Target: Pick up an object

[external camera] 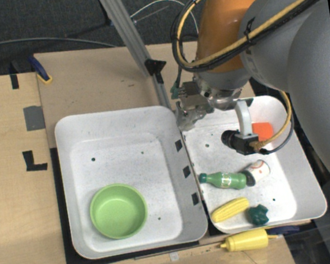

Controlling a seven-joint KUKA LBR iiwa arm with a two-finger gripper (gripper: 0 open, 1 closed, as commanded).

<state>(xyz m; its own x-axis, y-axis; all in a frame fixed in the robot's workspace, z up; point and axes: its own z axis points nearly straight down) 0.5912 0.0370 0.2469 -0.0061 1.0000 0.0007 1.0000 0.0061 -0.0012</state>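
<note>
Nothing is lifted yet, as far as the view shows; the pick looks to be at its approach stage. The arm (pixel 260 26) reaches in from the right and hangs over the far part of the right bin (pixel 300 200), with its pincer (pixel 188 111) near that bin's far-left corner, close to the wall shared with the left bin (pixel 72 174). Whether the pincer is released or clenched cannot be told from here, and no object shows in it.

The candidates all lie in the right bin: a green bottle (pixel 225 179) near the middle, a corn cob (pixel 229 209) and a small dark green piece (pixel 258 213) at the near side, an orange block (pixel 263 130) to the right, and a pale rounded item (pixel 260 170) just beside the bottle. A green bowl (pixel 118 211) sits in the near-left of the left bin. A yellow bottle (pixel 247 241) rests on the bench (pixel 94 77), just outside the bin's near edge.

Left to do: choose, descend, grip and raise.
</note>
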